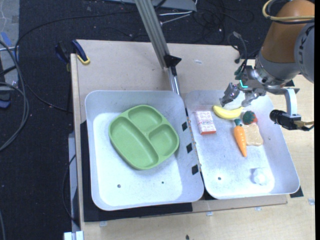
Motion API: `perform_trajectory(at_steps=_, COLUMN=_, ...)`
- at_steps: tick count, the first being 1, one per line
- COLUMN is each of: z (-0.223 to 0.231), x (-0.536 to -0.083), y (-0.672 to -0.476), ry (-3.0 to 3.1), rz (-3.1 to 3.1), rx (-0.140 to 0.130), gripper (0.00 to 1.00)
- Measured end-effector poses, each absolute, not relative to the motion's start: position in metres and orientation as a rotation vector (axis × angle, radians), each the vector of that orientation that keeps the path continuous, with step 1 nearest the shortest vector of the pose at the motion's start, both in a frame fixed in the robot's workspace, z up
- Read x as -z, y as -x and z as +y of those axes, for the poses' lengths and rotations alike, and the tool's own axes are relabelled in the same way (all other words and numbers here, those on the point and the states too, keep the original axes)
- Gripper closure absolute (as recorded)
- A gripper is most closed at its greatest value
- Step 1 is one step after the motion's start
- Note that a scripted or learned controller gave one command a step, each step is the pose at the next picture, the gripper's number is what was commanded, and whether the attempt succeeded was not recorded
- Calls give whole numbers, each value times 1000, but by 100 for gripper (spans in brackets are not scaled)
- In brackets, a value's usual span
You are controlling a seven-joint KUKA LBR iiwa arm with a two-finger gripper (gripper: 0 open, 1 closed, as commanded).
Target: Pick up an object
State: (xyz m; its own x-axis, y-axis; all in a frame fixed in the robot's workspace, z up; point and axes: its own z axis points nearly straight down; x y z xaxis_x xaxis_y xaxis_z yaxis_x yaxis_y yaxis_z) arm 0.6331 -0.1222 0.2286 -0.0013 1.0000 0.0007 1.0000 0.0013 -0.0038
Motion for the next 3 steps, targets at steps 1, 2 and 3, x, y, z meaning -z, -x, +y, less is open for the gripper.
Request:
perform_trajectory(at_steps=1, z=-122, x=-230, y=-634, ry=2220, rz=-2224, rx=0, gripper=0)
perform_trajectory(at_steps=2, z=-130, x=-171, y=-632, ry=2221, rz=-2218, rx=-5, gripper=0)
perform_trajectory(at_steps=3, z=-124, x=-116, y=-622, ry=2219, rz=-2219, rx=-4, gripper=0)
